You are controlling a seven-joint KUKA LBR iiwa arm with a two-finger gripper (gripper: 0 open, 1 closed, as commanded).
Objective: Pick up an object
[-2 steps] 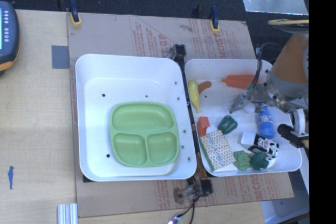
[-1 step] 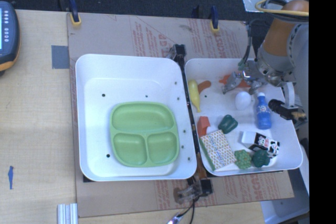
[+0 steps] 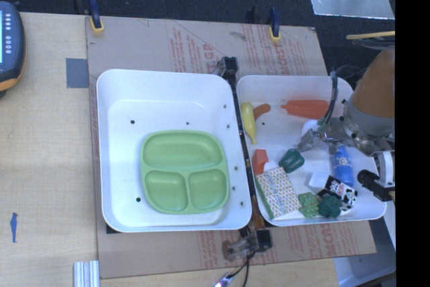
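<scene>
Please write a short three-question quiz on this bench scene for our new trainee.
1. True or false: the green divided plate lies in the left bin.
2. Which object lies nearest the wall between the bins? A) yellow banana B) blue bottle C) orange carrot
3. Fill in: the gripper hangs over the ___ bin.

Key: 1 true; 2 A; 3 right.

A robotics lab: cardboard sheet (image 3: 201, 44) clamped to a wooden bench (image 3: 40, 165), two white bins (image 3: 107, 144) for tests.
</scene>
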